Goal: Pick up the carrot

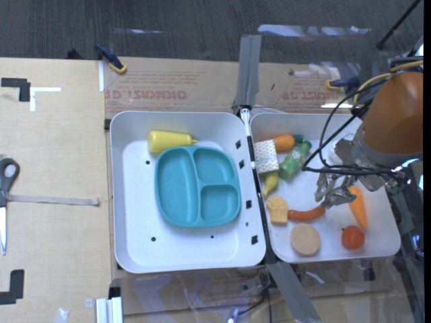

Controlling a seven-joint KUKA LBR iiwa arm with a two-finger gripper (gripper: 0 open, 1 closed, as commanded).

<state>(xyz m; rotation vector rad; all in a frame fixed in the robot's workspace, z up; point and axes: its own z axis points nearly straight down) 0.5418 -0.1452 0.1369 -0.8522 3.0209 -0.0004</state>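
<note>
carrot [359, 209] just right of gripper [329, 195]

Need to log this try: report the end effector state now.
End effector: low in the right bin, just left of the carrot; open or closed cannot be told, and nothing visibly held.

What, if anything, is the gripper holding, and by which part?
Cannot be told: the gripper hangs beside the carrot in the right bin, but no thing shows clearly between its fingers.
</note>
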